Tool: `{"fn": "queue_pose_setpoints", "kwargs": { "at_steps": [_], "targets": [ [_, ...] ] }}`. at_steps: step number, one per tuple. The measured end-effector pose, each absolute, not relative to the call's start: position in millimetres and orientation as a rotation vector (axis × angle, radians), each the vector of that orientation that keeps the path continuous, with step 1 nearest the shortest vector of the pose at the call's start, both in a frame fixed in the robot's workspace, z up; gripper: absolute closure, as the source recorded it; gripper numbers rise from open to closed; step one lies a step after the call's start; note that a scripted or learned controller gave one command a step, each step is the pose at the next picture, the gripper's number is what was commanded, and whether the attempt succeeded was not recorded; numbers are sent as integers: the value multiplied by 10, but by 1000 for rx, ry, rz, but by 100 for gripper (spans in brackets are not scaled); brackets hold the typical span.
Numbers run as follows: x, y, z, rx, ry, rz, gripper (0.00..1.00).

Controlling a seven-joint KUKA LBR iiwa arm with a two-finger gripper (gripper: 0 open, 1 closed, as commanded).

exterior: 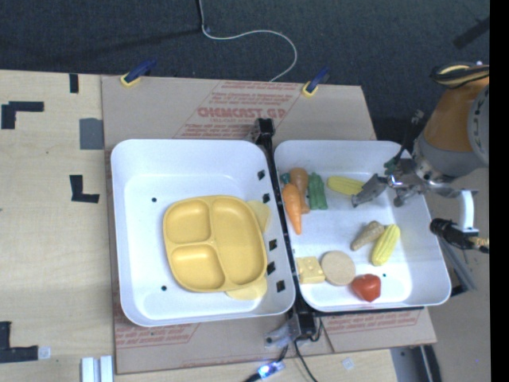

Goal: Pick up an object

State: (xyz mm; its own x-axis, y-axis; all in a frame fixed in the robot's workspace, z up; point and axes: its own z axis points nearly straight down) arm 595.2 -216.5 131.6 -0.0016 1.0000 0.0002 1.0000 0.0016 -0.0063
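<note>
A big sheet of brown cardboard (238, 106) with red print lies on the bench, and two yellow and blue clips (137, 72) pinch its far edge. On it sit two white bins side by side. The left bin (135, 173) holds a yellow tray (213, 241) with three sections, and a paler yellow sheet (258, 210) peeks out from under the tray. The right bin (429, 277) holds toy food.

The grey arm (455, 138) with its orange band comes in from the right. Its gripper (383, 190) hangs over the far right part of the right bin. The two fingers are spread apart with nothing between them. One finger tip (364, 194) is just beside a small yellow corn piece (345, 185).

Now the toy food. An orange carrot (293, 205) lies near the left wall of the right bin, with a second orange piece (298, 177) just past its far end. A green pod (317, 191) lies right next to the carrot. A bigger yellow corn cob (385, 244) lies in the middle right, touching a tan lumpy piece (366, 235). At the near side sit a round tan cookie (338, 267), a pale yellow block (310, 270) touching it, and a red tomato (367, 287).

A thin white cable (246, 34) curls on the dark floor beyond the bench.
</note>
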Motion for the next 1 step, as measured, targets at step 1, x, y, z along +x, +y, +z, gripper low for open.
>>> {"fn": "queue_pose_setpoints", "kwargs": {
  "at_steps": [1],
  "targets": [
    [5952,-2153,821,-2219,-2225,3,0]
  ]
}}
